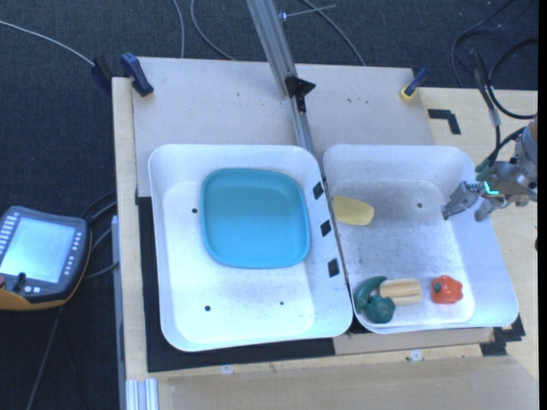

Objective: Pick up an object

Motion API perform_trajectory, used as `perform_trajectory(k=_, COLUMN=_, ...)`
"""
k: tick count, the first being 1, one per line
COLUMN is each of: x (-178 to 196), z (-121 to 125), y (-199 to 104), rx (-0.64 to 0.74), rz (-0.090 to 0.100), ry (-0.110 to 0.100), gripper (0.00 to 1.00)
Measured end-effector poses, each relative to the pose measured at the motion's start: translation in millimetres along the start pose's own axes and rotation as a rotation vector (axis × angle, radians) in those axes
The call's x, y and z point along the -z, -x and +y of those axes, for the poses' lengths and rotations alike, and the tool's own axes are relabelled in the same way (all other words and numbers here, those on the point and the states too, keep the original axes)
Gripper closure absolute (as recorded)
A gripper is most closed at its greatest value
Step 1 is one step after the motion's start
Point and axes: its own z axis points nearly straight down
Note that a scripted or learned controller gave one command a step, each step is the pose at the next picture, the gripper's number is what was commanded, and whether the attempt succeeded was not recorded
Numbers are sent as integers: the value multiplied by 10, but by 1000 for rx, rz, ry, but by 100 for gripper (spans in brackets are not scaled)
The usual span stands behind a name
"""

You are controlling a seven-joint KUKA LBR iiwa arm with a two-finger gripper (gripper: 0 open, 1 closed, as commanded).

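Camera view — claw [468, 205] half cut off — arm unseen

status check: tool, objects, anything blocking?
Tool over right white bin's right rim, holding nothing. Yellow oval piece, red pepper-like toy, tan block, green toy unobstructed.

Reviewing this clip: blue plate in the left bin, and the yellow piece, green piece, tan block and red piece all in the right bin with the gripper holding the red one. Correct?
Not quite. In the camera view the gripper hangs at the right bin's right rim, holding nothing; the red piece lies apart near the front. The rest stands.
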Motion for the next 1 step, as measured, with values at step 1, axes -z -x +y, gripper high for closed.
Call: perform_trajectory(k=1, x=-1, z=0, y=0, rx=0, rz=0, ry=0, gripper=0)
